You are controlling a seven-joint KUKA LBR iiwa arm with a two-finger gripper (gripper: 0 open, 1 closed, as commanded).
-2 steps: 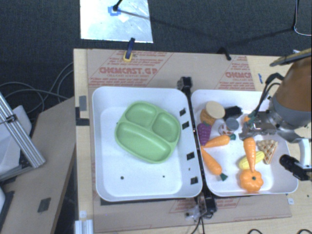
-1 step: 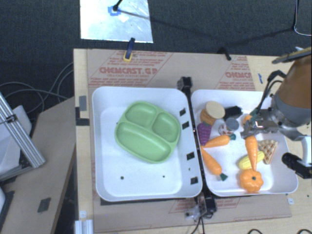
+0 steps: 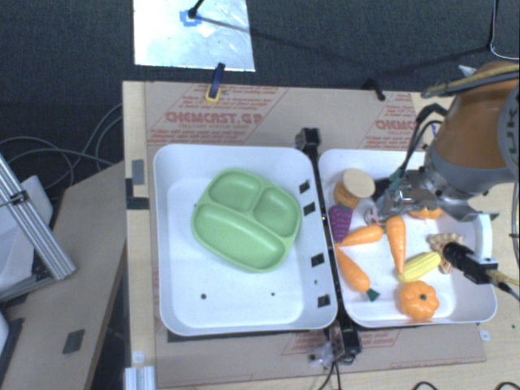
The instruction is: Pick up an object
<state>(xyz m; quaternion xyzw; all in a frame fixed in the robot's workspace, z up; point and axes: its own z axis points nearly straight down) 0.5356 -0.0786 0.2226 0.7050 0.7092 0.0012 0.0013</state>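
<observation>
Orange carrots (image 3: 396,242), corn (image 3: 421,265), pumpkin (image 3: 418,299), bread roll (image 3: 355,187) crowded in right bin (image 3: 475,309). Gripper (image 3: 396,195) low at far side beside roll; finger state: cannot tell. Risk: clutter, glancing grab, slipping off rounded toys.

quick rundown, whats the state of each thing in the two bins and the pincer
green divided plate: flat in the left bin, nothing on it
bread roll: right bin, top left
purple grapes: against the divider
three carrots: lying loose, mid bin
corn cob: lying beside a carrot
pumpkin: upright, near front
pincer: low over the right bin, nothing seen between its fingers
</observation>
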